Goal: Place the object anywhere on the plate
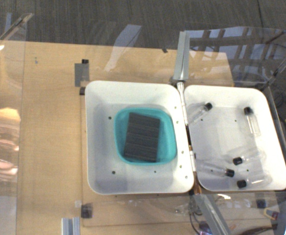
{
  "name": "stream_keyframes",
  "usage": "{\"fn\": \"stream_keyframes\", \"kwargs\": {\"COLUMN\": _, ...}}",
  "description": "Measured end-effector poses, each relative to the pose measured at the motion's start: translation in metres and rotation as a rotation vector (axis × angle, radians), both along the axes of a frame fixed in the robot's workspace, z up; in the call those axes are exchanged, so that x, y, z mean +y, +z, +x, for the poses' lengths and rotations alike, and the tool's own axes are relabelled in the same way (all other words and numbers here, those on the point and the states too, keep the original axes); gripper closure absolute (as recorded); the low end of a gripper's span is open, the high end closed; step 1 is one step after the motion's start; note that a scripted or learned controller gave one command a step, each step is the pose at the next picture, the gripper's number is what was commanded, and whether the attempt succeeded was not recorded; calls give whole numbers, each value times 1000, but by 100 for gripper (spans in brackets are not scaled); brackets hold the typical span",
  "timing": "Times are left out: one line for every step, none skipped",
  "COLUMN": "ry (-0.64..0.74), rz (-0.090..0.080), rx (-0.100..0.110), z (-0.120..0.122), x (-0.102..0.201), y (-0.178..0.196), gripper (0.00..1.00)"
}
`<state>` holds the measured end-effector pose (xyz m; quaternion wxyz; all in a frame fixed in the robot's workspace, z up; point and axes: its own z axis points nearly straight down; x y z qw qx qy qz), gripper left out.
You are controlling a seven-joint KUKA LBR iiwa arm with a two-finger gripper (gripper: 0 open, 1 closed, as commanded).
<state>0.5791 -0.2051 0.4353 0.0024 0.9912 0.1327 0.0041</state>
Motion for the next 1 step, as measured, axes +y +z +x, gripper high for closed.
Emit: {"fn": "stream_keyframes", "kwargs": {"ry": -51, "rz": 0, "rx": -2, "z": -46, "x": -1, "y": 1, "gripper": 0}}
